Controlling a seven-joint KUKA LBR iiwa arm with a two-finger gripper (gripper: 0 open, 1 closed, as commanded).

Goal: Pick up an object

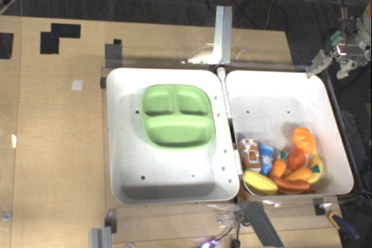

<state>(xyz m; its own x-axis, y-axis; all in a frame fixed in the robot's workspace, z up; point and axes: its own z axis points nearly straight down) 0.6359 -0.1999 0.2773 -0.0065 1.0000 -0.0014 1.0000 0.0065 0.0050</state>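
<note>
The gripper point(340, 61) hangs outside the right bin's point(273, 96) far right corner, its grip state unreadable; the toy pile point(285, 165) lies diagonally inward, along the near edge.

right bin point(279, 96) upper half open; toys point(282, 165) crowd near corner, prob touching

A heap of small plastic toy foods lies well apart from the pincer point(332, 64), below it in the camera view and slightly left. The rounded orange fruit point(304, 139) lies nearest the pincer, touching a red piece point(296, 158) beneath. Farther off lie a small orange carrot point(279, 168), a blue-and-white packet point(266, 158) and a brown-and-white carton point(250, 152). The yellow banana point(260, 183) lies flat, farthest away.
</note>
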